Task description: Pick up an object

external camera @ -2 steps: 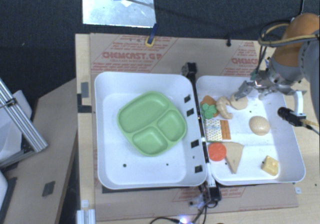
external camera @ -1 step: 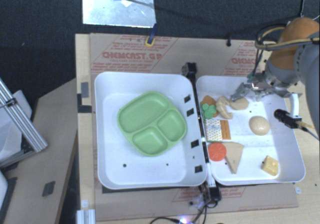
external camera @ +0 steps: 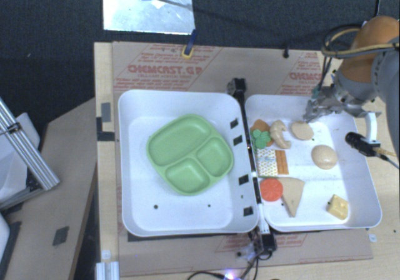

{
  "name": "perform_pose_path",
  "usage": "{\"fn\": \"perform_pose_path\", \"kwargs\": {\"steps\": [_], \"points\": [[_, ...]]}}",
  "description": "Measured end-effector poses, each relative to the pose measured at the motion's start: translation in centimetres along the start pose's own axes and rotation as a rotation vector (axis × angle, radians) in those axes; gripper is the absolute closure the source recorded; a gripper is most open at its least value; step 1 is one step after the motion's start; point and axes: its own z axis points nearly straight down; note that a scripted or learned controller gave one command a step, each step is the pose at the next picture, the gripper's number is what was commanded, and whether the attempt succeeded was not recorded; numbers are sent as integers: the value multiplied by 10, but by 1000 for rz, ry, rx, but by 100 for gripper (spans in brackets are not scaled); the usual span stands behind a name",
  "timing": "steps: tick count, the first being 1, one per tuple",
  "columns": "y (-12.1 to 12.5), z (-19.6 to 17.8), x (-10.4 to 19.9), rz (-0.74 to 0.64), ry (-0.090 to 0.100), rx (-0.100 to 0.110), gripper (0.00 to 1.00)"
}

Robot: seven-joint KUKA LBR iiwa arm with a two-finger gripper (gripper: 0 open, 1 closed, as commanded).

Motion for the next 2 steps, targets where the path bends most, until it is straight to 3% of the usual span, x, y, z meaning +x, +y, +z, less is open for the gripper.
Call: {"fn": "perform_pose_path", "kwargs": {"steps": [2], "points": [[8,-121,2,3,2,7,100]]}}
